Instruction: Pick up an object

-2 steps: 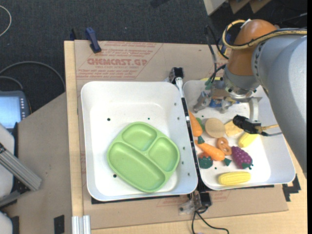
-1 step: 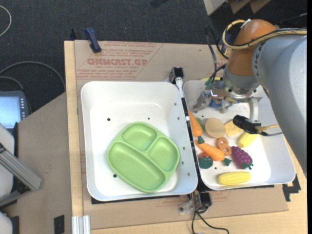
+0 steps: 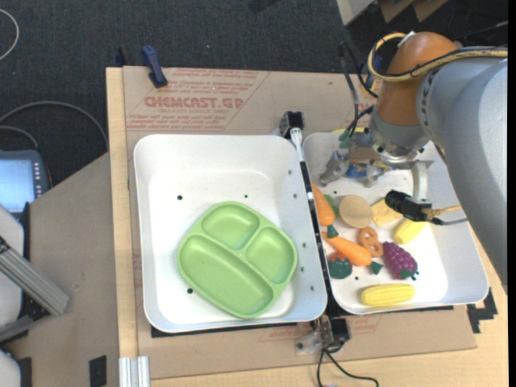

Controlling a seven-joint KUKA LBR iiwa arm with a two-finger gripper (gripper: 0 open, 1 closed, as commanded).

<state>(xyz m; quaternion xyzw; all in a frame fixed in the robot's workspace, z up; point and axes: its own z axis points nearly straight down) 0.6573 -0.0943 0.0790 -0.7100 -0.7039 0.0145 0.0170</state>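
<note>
Over the far edge of the right bin (image 3: 468, 285), we see the tool (image 3: 352, 166) hanging beneath the arm's orange band, and we cannot tell whether it is spread or pressed together. The toy foods lie in that bin, nearer us than the tool. An orange carrot (image 3: 323, 206) with a green top lies along the left wall, and a second carrot (image 3: 349, 251) lies nearer the middle. Beside the first carrot sits a pale tan round piece (image 3: 355, 210). Purple grapes (image 3: 399, 259) and a yellow corn cob (image 3: 387, 294) lie toward the near edge. A yellow piece (image 3: 409, 231) by the grapes is partly covered, so we cannot name it, and a dark green piece (image 3: 339, 268) near the left wall is too small to make out. The grey arm hides the bin's far right corner. The left bin (image 3: 161, 184) holds a green divided plate (image 3: 236, 256).
</note>
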